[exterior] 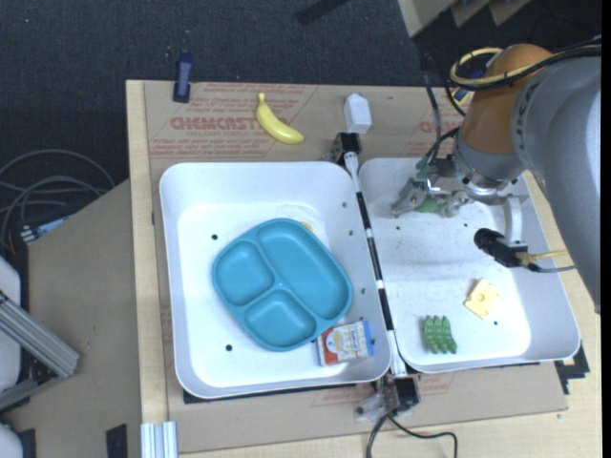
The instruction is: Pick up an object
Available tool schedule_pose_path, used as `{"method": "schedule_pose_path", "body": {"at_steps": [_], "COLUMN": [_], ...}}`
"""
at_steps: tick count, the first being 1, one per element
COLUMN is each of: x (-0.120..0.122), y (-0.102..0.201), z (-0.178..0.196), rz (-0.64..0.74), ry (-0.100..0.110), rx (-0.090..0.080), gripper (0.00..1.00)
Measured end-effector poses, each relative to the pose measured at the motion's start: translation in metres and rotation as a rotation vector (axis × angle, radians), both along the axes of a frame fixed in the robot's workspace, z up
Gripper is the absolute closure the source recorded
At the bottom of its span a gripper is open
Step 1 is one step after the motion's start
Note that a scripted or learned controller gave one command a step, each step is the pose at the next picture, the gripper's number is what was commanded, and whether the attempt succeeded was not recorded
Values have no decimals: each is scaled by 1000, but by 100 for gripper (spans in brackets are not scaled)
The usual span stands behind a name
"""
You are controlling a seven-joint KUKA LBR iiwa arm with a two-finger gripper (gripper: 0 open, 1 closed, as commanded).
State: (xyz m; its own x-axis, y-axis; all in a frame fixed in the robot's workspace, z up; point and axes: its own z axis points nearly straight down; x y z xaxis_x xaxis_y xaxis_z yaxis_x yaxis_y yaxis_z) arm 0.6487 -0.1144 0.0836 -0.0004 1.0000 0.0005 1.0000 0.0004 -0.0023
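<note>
**Gripper low in right bin, nothing held**

While the gripper [427, 195] hangs with fingers spread and nothing between them, the cheese wedge [483, 301] and green toy [438, 334] lie nearer the camera — it should centre over one before closing.

I see even overhead lighting; the white bins [286, 184] read bright, nearly washed out. Shadows are soft. Detail is slightly blurred throughout.
</note>
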Motion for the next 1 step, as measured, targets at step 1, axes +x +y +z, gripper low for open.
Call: {"method": "schedule_pose_path", "body": {"at_steps": [1], "x": [16], "y": [-7], "z": [0], "rz": [-1], "ry": [7], "rx": [1], "gripper": [0]}}
